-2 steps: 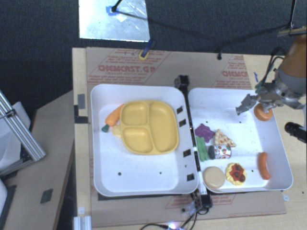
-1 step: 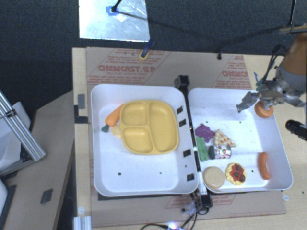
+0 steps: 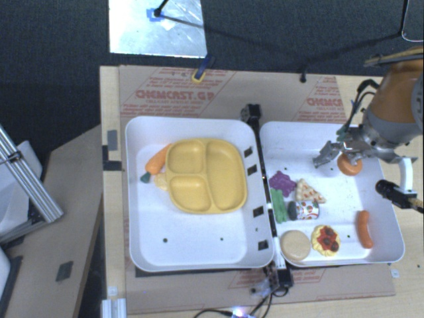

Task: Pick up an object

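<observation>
Claw (image 3: 329, 156) over right bin (image 3: 384, 254), beside orange disc (image 3: 350, 165)

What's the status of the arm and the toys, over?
Tool above right bin, nothing seen held. Orange round toy beside it. Carrot against yellow tray, left bin.

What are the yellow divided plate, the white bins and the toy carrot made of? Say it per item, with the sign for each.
Yellow three-compartment plate: seemingly moulded plastic, smooth with a satin sheen, rounded dividers.
Two shallow white bins, left and right: probably thin formed plastic, glossy, with soft rounded rims.
Orange toy carrot with green top: likely plastic or rubber, uniform matte colour; too small to tell which.
</observation>
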`<state>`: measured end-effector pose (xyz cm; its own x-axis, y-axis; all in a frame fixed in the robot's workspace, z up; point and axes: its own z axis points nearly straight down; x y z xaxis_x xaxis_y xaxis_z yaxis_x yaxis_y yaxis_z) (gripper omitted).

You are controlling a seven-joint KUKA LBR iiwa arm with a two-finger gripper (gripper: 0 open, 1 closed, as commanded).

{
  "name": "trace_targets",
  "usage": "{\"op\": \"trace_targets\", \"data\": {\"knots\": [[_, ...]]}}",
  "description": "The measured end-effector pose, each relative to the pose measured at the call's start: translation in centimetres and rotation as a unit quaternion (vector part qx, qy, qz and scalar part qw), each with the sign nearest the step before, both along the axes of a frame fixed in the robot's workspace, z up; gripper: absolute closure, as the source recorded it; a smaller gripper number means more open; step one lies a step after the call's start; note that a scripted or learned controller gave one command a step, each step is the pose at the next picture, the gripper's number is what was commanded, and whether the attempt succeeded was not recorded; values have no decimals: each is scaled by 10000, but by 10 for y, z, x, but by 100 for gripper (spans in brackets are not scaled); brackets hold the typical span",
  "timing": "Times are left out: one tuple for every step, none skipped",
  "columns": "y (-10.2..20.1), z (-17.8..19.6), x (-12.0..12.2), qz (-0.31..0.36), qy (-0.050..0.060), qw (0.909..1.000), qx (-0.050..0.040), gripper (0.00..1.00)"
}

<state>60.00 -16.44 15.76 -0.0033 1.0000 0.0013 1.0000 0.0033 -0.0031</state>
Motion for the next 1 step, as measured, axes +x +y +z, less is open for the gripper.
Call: {"op": "trace_targets", "data": {"knots": [[-4, -62, 1, -10, 6, 10000, -1, 0]]}}
